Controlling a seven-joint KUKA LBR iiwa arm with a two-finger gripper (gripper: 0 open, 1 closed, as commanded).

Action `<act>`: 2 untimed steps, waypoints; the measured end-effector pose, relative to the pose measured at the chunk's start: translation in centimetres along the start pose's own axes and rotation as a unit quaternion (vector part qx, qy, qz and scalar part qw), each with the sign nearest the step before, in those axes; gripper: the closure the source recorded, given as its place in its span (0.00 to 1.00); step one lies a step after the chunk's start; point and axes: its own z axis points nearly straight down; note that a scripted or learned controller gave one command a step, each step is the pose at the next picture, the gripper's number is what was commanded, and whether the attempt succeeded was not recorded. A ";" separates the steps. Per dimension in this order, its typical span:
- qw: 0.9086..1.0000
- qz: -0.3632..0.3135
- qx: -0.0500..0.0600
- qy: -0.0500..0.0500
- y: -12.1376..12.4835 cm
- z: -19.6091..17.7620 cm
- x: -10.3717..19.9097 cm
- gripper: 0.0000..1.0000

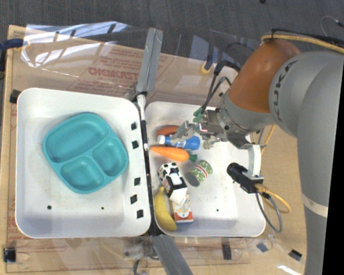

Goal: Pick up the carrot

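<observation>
The orange carrot (170, 154) lies on its side near the left wall of the right bin (231, 216), its tip pointing left. Just behind it lies a blue and white bottle (185, 143). My gripper (196, 135) hangs over the bin's back half, above the bottle and slightly behind and to the right of the carrot. It looks open, and nothing sits between its fingers. The carrot is in full sight and apart from the gripper.
Around the carrot lie a red item (166, 130), a green can (200, 171), a black-and-white toy (173, 176), a banana (164, 211) and a small carton (183, 214). The left bin (21, 209) holds a teal divided plate (85, 152). A black cable plug (241, 176) hangs at the right.
</observation>
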 end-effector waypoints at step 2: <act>0.999 -0.046 -0.006 -0.002 1.4 9.8 -2.3 1.00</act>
